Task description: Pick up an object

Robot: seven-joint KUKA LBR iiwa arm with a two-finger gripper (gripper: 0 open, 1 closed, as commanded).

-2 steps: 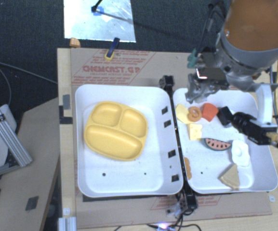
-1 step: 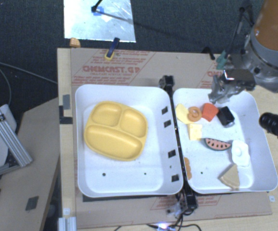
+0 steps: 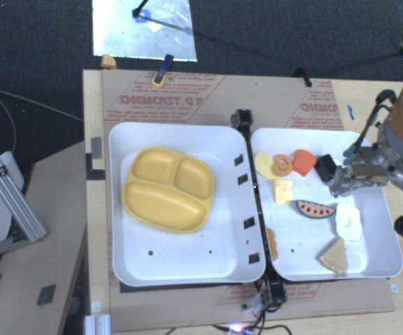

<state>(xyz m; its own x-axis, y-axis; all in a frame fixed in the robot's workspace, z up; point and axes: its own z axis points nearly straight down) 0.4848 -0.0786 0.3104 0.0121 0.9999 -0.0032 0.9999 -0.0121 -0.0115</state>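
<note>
- Gripper (image 3: pixel 341 185) low over the right bin (image 3: pixel 369 267), with nothing visibly between it; grip state impossible to tell.
- Just below: white object (image 3: pixel 348 222). Beside, leftward: watermelon slice (image 3: pixel 314 209); just above-left: black piece (image 3: pixel 325 167).
- Nothing lifted yet; descent, grasp, raise all left, by appearances.

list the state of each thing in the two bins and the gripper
yellow divided plate: upright, compartments bare, left bin
watermelon slice: flat, right bin
orange piece: resting beside the ring
ring: flat
cheese cube: resting
white piece: lying below the gripper
gripper: low over the right bin
</note>
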